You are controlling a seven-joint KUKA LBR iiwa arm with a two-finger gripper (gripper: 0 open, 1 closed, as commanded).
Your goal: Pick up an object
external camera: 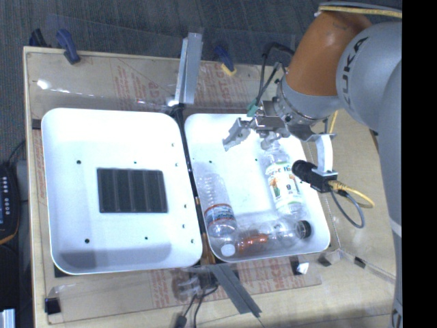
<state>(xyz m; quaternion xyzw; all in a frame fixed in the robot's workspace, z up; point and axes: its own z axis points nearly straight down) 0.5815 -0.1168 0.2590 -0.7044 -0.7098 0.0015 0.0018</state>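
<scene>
Three clear plastic bottles lie in the right bin (pixel 205 125). One with a green and orange label (pixel 284 183) runs along the right side, its top end just under the gripper. Another with a red and blue label (pixel 218 212) lies by the left wall. A third (pixel 268 236) lies across the front, with a dark cap at its right end. My gripper (pixel 253 137) hangs over the back of the right bin. Its two fingers stand apart with nothing between them; one finger (pixel 234 134) points left and down.
The left bin (pixel 68 135) holds a flat black ribbed rectangle (pixel 132 190) near its middle. A metal divider post (pixel 188 67) stands between the bins at the back. Blue clamps sit on the bench's far edge. A yellow cable (pixel 355 195) loops to the right of the right bin.
</scene>
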